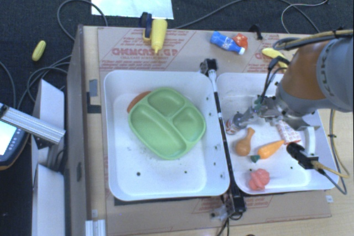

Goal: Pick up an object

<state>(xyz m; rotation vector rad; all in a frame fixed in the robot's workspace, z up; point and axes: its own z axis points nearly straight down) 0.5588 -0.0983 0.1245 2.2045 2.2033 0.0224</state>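
Observation:
My gripper (240, 118) hangs low over the left part of the right bin (243, 85), close to the divider. Just below its tip lies a small red and white item (232, 129); I cannot see whether they touch. An orange drumstick-shaped toy (245, 142) lies a little nearer the front, with an orange carrot (270, 148) to its right. A pink lumpy toy (258, 178) rests by the front wall. A red and white packet (287, 132) lies under the wrist. Nothing shows between the gripper's tips.
The left bin (119, 174) holds a green divided plate (167, 121) with a brown-orange piece (136, 100) sticking out from under it. On the cardboard behind the bins lie a yellow bottle (157, 33), a blue bottle (227, 41) and a yellow banana (274, 53).

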